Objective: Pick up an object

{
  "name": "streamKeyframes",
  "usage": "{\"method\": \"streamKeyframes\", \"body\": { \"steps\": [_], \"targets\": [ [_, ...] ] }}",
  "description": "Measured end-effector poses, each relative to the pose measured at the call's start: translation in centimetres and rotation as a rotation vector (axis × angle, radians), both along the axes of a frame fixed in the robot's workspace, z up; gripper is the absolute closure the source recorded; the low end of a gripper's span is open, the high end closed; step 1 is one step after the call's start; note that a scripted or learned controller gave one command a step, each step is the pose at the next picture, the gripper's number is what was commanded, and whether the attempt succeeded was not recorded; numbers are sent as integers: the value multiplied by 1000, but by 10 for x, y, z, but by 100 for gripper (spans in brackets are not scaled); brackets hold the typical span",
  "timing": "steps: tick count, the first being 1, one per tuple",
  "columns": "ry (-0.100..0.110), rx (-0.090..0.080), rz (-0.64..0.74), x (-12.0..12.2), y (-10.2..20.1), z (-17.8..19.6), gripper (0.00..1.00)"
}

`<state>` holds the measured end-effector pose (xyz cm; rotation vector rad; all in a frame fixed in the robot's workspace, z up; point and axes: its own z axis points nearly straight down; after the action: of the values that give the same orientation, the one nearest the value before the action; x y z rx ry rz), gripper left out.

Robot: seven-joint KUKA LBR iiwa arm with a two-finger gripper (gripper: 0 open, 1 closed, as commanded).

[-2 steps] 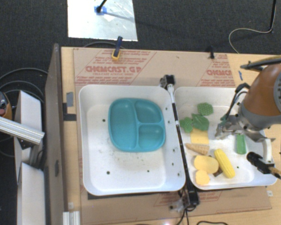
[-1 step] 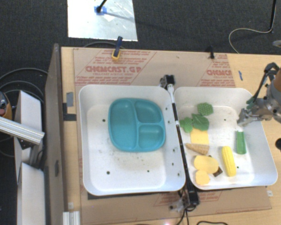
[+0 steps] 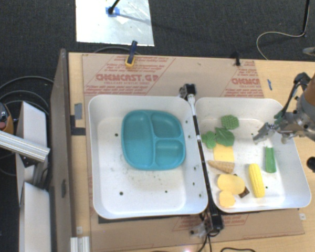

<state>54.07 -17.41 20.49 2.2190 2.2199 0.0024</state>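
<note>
My gripper (image 3: 273, 134) hangs open over the right part of the right bin (image 3: 291, 201), with nothing between its fingers. Just below it lies a green pickle (image 3: 269, 159), and beside that a yellow corn cob (image 3: 256, 180). Further left are a yellow cheese slab (image 3: 223, 153), a tan cone (image 3: 221, 166), two yellow round slices (image 3: 230, 182) and three green leafy pieces (image 3: 224, 136). A small brown bit (image 3: 244, 193) lies by the corn.
The left bin (image 3: 102, 193) holds a teal divided plate (image 3: 153, 139). A black divider rail (image 3: 198, 146) runs between the bins. Cardboard covers the bench behind the bins, and cables lie at the far right.
</note>
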Motion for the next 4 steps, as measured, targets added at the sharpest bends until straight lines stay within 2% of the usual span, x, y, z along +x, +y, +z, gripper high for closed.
{"method": "streamKeyframes", "body": {
  "steps": [1, 2, 3, 4],
  "targets": [
    [12, 5, 0, -31, 19, -106, 0],
    [-2, 0, 0, -27, 18, -89, 100],
    [-5, -5, -3, -27, -35, -23, 100],
    [0, 0, 0, -28, -31, -27, 0]
  ]
}}
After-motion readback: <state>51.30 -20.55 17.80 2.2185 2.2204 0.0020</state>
